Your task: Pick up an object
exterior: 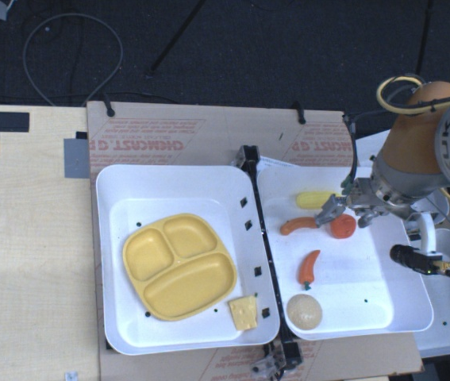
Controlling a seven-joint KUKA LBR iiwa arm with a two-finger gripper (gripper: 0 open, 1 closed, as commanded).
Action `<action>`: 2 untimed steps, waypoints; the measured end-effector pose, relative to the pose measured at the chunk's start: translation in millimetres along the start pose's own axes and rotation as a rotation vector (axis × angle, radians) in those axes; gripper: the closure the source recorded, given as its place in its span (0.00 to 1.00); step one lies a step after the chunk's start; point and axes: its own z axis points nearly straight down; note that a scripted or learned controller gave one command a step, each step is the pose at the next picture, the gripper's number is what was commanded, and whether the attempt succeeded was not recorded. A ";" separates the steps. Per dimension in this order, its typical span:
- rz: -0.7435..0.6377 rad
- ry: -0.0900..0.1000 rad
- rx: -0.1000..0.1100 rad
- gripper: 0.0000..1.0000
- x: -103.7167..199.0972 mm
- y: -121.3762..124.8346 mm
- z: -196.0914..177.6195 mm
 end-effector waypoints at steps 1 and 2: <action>-0.002 0.001 0.001 0.00 10.4 1.2 53.5; 0.002 -0.001 -0.002 1.00 8.6 1.7 40.3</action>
